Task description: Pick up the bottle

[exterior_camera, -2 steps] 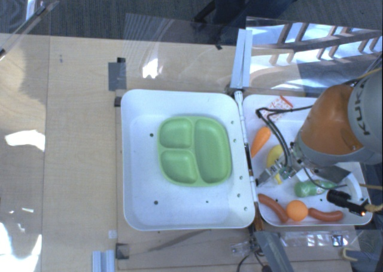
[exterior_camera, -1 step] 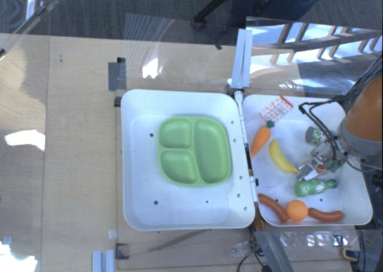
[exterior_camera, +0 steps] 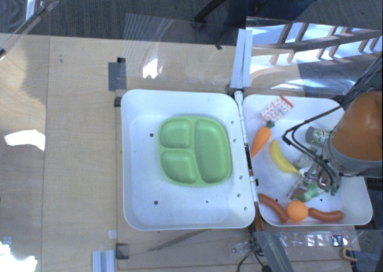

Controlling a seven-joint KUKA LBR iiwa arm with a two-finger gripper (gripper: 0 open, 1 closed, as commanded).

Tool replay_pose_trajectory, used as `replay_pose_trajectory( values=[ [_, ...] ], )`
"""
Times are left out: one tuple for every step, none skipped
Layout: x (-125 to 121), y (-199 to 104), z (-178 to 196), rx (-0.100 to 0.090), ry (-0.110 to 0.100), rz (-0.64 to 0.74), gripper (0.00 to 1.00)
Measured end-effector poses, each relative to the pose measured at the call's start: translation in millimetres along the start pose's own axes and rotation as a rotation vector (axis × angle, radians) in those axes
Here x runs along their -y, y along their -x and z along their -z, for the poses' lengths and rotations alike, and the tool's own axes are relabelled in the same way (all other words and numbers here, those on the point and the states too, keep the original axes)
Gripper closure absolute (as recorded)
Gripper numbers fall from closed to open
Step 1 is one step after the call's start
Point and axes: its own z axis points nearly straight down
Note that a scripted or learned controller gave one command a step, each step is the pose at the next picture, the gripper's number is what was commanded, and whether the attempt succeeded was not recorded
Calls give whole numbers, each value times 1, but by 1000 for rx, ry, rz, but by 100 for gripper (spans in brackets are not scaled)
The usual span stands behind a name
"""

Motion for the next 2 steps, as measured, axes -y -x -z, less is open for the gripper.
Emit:
replay_pose_trajectory(
  values=[
    [-44,-19,1,5,0,456,0],
    [-97,107,99,-8,4,585,0]
  ],
)
